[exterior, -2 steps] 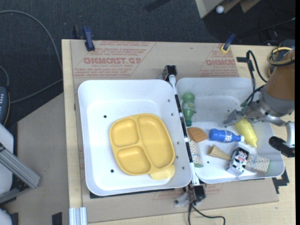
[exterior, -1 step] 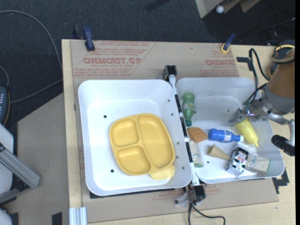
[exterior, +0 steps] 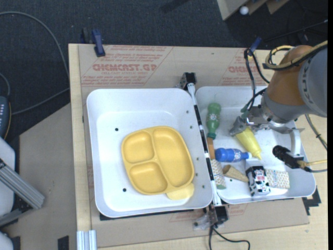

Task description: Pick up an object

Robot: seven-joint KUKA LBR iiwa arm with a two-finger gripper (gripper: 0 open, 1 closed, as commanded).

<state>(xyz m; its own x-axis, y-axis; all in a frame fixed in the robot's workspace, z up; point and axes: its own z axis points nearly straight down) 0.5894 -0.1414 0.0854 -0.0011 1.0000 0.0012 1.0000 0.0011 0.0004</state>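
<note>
Right now the end effector is hovering in the right bin, touching the yellow bottle's upper end; whether it is gripping is impossible to tell. Lying just above the blue bottle, the yellow one is probably light, smooth and slippery, so gripping across its middle seems wisest.

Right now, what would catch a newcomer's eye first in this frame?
The big yellow tray, divided into compartments, lies in the left bin. The right bin holds a clutter of small things: a green bottle, a blue bottle and a yellow bottle. The arm hangs over that bin, its gripper at the yellow bottle's upper end.
</note>
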